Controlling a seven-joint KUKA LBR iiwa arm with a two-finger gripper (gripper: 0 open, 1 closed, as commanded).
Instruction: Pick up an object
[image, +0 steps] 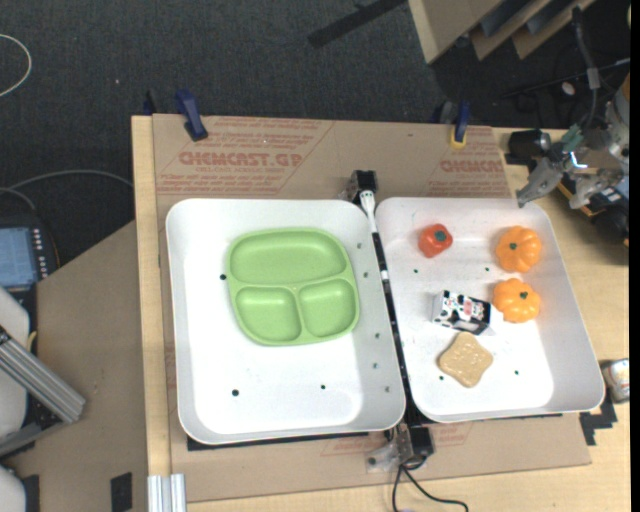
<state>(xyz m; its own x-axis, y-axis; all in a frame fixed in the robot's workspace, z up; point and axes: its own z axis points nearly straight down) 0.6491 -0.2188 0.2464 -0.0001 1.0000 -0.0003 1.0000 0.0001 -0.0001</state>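
You had the green divided plate (292, 286) alone in the left bin (200, 390), likely kept apart from the pickable things. The right bin (560, 385) held two orange pumpkins (518, 249), a cracker (465, 361), a black-and-white toy (462, 311) and a tomato (435, 240). The gripper (545, 170) hung beyond the far corner, well apart; I couldn't tell its opening.
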